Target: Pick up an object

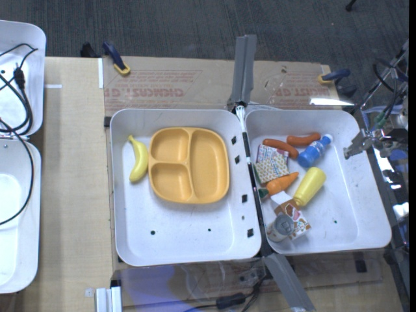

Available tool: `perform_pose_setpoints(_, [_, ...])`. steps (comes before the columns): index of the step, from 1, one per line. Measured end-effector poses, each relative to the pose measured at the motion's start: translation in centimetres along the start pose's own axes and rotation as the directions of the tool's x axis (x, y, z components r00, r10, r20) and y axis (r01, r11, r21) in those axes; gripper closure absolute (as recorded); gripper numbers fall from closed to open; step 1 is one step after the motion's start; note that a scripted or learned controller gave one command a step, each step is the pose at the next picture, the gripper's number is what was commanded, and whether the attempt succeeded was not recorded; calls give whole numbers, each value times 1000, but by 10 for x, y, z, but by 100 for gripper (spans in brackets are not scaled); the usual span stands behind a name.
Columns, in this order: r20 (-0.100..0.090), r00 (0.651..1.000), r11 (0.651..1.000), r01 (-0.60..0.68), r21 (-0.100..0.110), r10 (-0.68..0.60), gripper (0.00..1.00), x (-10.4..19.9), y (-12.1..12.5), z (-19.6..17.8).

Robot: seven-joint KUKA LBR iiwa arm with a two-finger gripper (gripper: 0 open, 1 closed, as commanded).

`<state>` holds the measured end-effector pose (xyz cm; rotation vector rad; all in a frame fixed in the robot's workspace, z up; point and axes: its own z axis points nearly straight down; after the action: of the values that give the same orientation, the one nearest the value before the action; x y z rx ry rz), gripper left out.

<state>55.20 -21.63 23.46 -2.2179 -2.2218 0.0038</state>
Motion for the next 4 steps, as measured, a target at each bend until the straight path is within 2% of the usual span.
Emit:
perform_pose_setpoints(1, [1,987,987,159,-4,-159,0,27,7,124])
perform_pose_setpoints(2, [0,987,987,-163,-1,163,0,31,51,144])
perform_pose_setpoints(3, [2,987,987,-160,0,160,100,31,51,135])
perform_pose_setpoints(4, [2,987,987,-160,0,160,0,31,51,135])
